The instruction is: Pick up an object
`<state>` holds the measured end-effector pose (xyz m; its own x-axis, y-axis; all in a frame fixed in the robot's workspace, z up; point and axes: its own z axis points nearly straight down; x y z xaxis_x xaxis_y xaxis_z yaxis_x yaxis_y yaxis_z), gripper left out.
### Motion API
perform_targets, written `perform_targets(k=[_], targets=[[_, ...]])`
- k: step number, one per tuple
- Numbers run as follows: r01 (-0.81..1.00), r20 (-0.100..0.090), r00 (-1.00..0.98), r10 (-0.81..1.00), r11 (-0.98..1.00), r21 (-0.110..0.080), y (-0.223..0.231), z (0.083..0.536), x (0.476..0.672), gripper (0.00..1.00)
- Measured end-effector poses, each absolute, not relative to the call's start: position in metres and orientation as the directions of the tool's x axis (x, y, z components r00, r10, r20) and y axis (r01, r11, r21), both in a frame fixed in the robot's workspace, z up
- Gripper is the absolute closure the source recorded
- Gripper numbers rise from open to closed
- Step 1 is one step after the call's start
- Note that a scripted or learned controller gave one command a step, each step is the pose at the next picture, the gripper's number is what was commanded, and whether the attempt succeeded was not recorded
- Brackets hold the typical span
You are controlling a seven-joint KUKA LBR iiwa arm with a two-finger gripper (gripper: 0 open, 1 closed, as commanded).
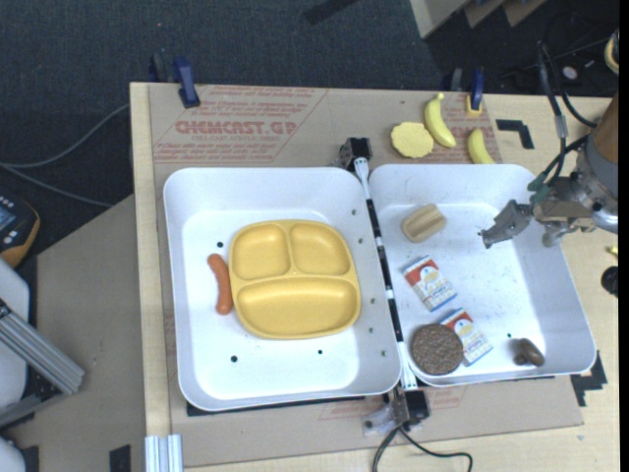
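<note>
The right bin [550,303] holds a tan bread roll [423,222], two small red and white cartons [429,282] [468,334], a round brown patty [435,349] and a small dark brown lump [529,352]. My gripper [503,225] hangs over the upper right part of this bin, its fingers pointing left and spread open, with nothing between them. It is to the right of the bread roll, about a roll's length away.
The left bin [197,264] holds a yellow divided plate [293,277] with an orange sausage [221,283] beside it. On the bench behind the right bin lie two bananas [439,121] [480,147] and a yellow round piece [412,140].
</note>
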<state>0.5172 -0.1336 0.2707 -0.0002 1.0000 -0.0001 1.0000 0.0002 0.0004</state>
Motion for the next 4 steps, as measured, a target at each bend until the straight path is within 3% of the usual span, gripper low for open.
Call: perform_targets(k=[1,2,3,4], targets=[[1.000,0.003,-0.003,1.000,0.003,-0.010,-0.109,0.162,0.532,0.00],[1.000,0.006,0.000,1.000,0.000,-0.001,-0.099,0.082,0.545,0.00],[1.000,-0.004,-0.004,1.000,0.004,0.014,-0.106,0.088,0.635,0.00],[1.000,-0.001,-0.002,1.000,0.002,0.004,-0.099,0.085,0.655,0.00]])
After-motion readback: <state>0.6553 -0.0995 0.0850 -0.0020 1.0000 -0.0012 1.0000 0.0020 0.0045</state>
